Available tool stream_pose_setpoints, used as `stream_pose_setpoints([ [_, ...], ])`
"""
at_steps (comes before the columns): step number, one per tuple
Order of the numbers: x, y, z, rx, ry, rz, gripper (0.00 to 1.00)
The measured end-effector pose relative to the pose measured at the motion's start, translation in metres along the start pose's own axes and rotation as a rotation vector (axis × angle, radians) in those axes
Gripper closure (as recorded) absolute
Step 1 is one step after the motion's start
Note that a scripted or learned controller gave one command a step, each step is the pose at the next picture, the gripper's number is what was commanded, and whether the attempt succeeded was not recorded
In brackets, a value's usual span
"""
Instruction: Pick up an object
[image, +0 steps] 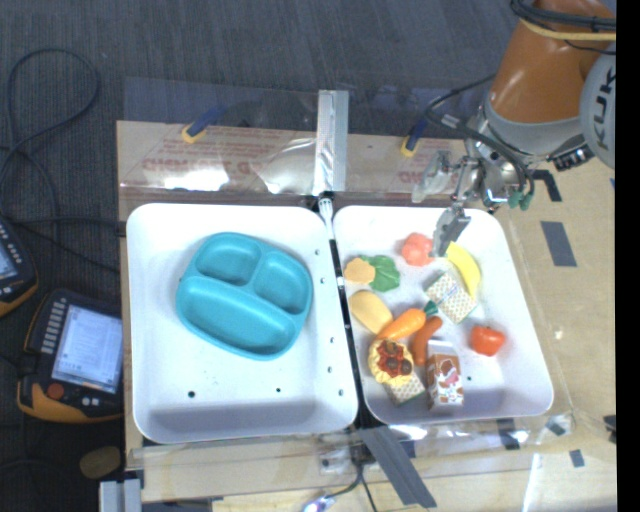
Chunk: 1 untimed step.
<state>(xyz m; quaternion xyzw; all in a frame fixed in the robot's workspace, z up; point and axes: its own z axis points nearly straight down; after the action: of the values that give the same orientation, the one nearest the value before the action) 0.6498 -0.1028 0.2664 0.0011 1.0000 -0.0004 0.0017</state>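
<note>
The right bin (520, 300) holds several toy foods: a pink-red round fruit (417, 247), a banana (463, 266), a green leafy piece (381, 269), a yellow oval piece (369, 310), a carrot (404, 323), a red tomato (486, 340), a pizza slice (393, 362) and a small carton (444, 380). My gripper (452, 228) hangs over the bin's far edge, just above and between the pink-red fruit and the banana. I see nothing held in it.
A blue divided plate (245, 292) lies in the left bin (150, 380). A metal divider post (331, 120) stands at the back between the bins. A checkered packet (450, 296) and a red sausage (425, 340) crowd the middle of the right bin.
</note>
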Motion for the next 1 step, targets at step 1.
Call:
stream_pose_setpoints([
  [1, 0.0002, -0.0534, 0.0889, 0.001, 0.002, 0.028, 0.00],
])
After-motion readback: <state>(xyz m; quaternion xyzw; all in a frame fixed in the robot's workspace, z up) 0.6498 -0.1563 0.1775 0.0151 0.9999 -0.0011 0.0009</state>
